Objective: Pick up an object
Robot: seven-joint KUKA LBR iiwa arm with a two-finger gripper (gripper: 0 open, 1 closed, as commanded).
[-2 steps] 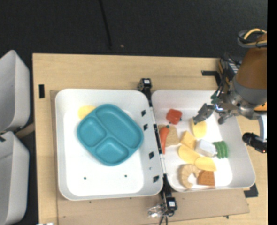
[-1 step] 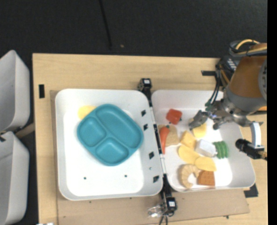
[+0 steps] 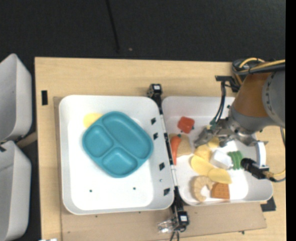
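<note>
The fingers [image 3: 208,134] are reaching down into the right bin [image 3: 198,104], but whether they are spread or pressed together cannot be told, since the dark metal parts are blurring into one another there. The gripper [image 3: 211,136] is hanging low over the pile of toy food, its tip just beside a pale yellow piece [image 3: 203,152], and nothing is showing between its fingers. The arm [image 3: 253,99], grey with its orange band, is coming in from the right. In that bin a red block [image 3: 186,124] is lying near the back, an orange carrot [image 3: 175,147] is lying against the left wall, and a green piece [image 3: 235,159], a yellow slice [image 3: 219,175] and a waffle-like piece [image 3: 220,191] are sitting toward the front. In the left bin [image 3: 72,185] a blue divided plate [image 3: 117,143] is resting, with a yellow object [image 3: 91,119] touching its far-left edge.
</note>
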